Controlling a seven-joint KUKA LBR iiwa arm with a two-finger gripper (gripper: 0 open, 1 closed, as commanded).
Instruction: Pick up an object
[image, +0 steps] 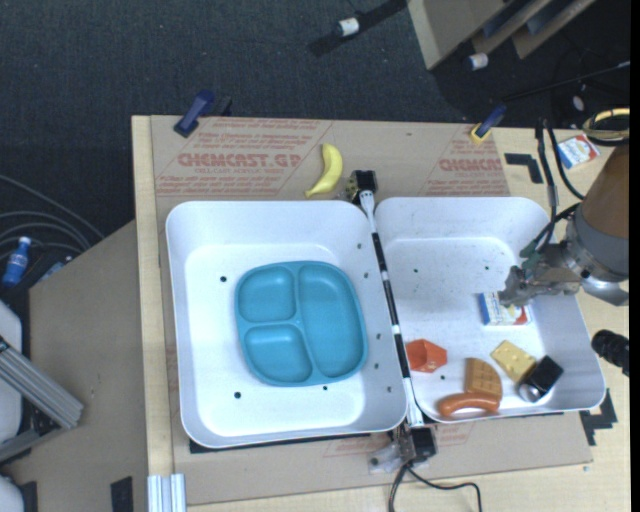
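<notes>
- Camera view: we find the claw (520, 288) low over the right bin (440, 215), reaching in from three o'clock, its tip right at the upper edge of a small blue, white and red packet (497, 312) lying flat on the bin floor.
- We judge this packet to be the thing aimed at: it sits at about seven o'clock from the claw tip, just beside or touching it, so the coming move should be little more than a short drop.
- The packet's long axis appears to run roughly from ten o'clock to four o'clock, though it is too small for us to be sure.
- Whether the claw is spread or closed we cannot tell; nothing is visibly held.
- The arm (608, 215) slants down from the upper right, wrist bent toward the bin's middle.
- Other candidates lie farther off toward five to seven o'clock: a yellow cheese wedge (511, 358), a black block (541, 377), a toast-coloured piece (482, 375), a sausage (468, 404) and an orange block (427, 355).
- The left bin (200, 300) holds a blue divided plate (300, 322); a banana (327, 170) rests on the worktop (250, 155) beyond.
</notes>
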